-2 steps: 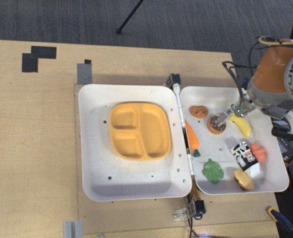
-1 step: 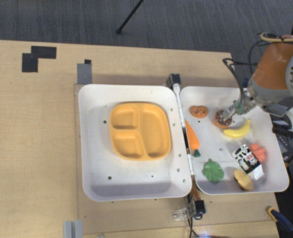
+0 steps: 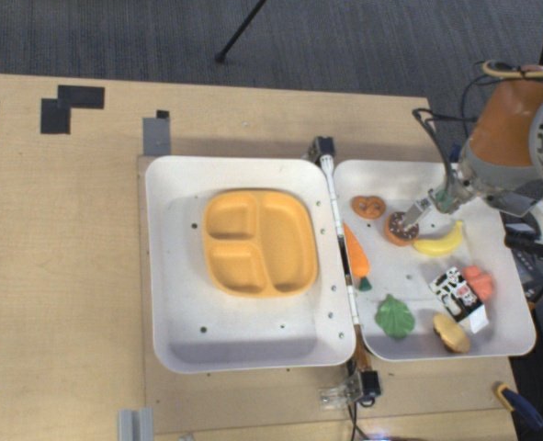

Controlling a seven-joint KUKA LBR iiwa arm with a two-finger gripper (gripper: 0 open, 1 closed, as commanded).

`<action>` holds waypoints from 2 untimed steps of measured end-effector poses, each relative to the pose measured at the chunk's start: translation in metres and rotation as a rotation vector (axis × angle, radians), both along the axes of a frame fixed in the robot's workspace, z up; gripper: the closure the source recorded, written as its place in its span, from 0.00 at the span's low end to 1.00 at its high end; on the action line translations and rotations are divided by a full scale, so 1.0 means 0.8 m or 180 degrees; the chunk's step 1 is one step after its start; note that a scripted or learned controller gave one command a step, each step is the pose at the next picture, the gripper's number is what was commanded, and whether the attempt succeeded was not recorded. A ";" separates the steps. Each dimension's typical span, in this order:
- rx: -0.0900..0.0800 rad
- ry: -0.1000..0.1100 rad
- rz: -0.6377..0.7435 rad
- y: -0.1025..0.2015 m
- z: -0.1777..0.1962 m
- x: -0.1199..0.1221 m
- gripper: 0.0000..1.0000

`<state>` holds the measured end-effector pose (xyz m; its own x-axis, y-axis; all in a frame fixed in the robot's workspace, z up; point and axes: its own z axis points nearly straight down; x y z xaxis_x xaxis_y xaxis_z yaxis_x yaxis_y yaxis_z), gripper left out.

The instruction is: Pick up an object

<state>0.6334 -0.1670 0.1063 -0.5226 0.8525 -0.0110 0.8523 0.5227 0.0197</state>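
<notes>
At the near edge of the right bin (image 3: 519, 338) lay a tan bread-like piece (image 3: 452, 333) and a green leafy toy (image 3: 395, 317), with a black-and-white carton (image 3: 457, 292) and a pink piece (image 3: 479, 282) just behind them. An orange carrot (image 3: 356, 254) rested against the divider. Further in lay a yellow banana (image 3: 440, 240), a brown doughnut (image 3: 401, 229) and a small pretzel-like cookie (image 3: 367, 207).

The gripper (image 3: 414, 215) had reached in from the right, tilted, its tip at the doughnut's upper edge and just beside the banana. I could not tell how far apart its fingers stood, nor whether anything lay between them; nothing looked lifted.

Judgement: the doughnut seemed the target, and the step in hand was closing on it. To do it well the fingers should straddle the ring squarely, one side kept clear of the banana, and press down to the bin floor before closing. A slanted grip risked flicking the doughnut away. The lift should be slow and straight.

The left bin (image 3: 175, 246) held an orange compartment tray (image 3: 257, 243), lying flat. Both bins sat on a pale wooden bench (image 3: 60, 274) marked with black tape patches (image 3: 69, 106). Beyond the bench lay grey carpet (image 3: 115, 16), crossed by a dark stand leg (image 3: 253, 16).
</notes>
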 end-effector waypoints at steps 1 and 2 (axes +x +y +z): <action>-0.0023 -0.0025 0.0269 0.001 -0.014 -0.044 0.00; -0.0045 -0.0034 0.0529 0.025 -0.013 -0.067 0.00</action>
